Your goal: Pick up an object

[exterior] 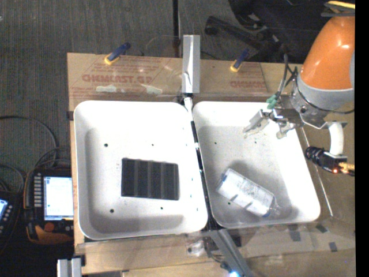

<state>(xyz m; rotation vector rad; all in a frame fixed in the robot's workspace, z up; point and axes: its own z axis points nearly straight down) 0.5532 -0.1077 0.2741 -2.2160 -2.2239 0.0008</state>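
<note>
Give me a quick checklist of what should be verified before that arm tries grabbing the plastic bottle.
1. Bottle lies in the right bin: ok.
2. Nothing rests on the bottle: ok.
3. Tool fingers spread apart: ok.
4. Tool holds nothing between its fingers: ok.
5. Tool above the bottle: not ok, it hangs near the bin's far edge.
6. Height of tool over the bin floor: cannot tell.

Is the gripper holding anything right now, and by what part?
Nothing. The gripper hangs open above the right bin; the plastic bottle lies apart.
</note>
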